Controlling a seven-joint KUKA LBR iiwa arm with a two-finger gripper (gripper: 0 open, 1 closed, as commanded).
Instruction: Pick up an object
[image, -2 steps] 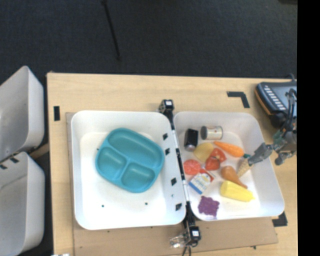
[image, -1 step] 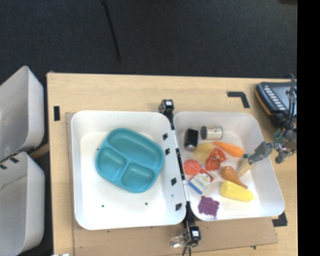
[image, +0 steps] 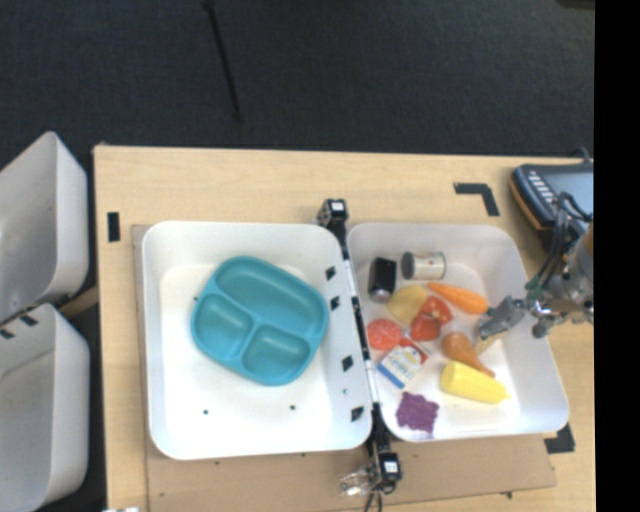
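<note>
Toy food crowds the right bin (image: 520, 262), orange carrot (image: 459, 296) nearest the end effector (image: 497, 322), which hangs just beside it, seemingly poised to descend, its open-or-closed state impossible to tell.

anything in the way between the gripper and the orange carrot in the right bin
Nothing visible blocks it. The gripper sits over the right bin, just right of the carrot, with bare bin floor between them. The red piece touches the carrot's left side, away from the gripper.
</note>
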